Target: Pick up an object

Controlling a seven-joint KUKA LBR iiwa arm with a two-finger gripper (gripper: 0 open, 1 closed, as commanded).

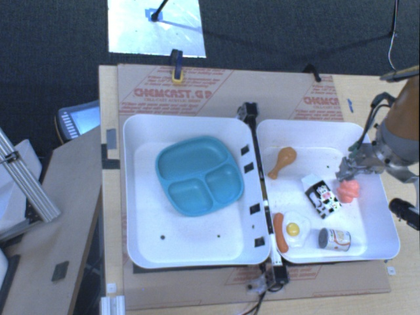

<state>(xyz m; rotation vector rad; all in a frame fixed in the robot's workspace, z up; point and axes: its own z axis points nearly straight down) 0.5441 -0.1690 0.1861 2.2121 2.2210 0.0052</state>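
The cardboard sheet (pixel 216 87) under the bins carries red print reading "CHEMCAST", followed by what looks like "GP" (the last letters are blurred). The same word stands again at the right corner, partly cut off. The can (pixel 335 239) label is too small to read.

glossy plastic bins (pixel 197 258), smooth blue tray (pixel 199 174)

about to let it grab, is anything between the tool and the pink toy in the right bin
Nothing visible does. The tool sits just above the pink toy, with bare bin floor between them. The cow-print carton lies beside the toy to the view's left, off that path.
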